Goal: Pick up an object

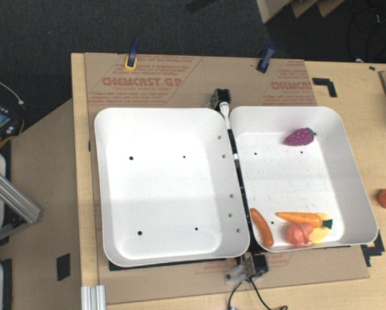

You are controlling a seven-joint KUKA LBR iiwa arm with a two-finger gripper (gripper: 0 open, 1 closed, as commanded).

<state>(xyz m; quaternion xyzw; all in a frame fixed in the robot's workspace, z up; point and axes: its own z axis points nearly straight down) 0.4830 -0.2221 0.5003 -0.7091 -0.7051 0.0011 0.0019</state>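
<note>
Red lettering reading "CHEMCAST G.P" (partly covered by the bin rims and repeated, cut short, further right) runs across the brown paper-faced board (pixel 180 76) that tops the worktop (pixel 57 166), pinned at its far edge by a blue-and-yellow clamp (pixel 132 57) and a blue clamp (pixel 266 57). On the board sit the left shallow white plastic bin (pixel 115 173) and the right shallow white plastic bin (pixel 348 173), their inner rims touching. The right bin holds a purple toy grape bunch (pixel 299 136) near its far wall and, along its near wall, an orange toy carrot (pixel 301 217), a long red-orange toy sausage (pixel 262 228), a pink rounded toy (pixel 297 234) and a small yellow toy (pixel 319 236), the last two touching and hard to identify. A small orange-red object (pixel 385 198) is cut off at the frame's right side, outside the bin.
</note>
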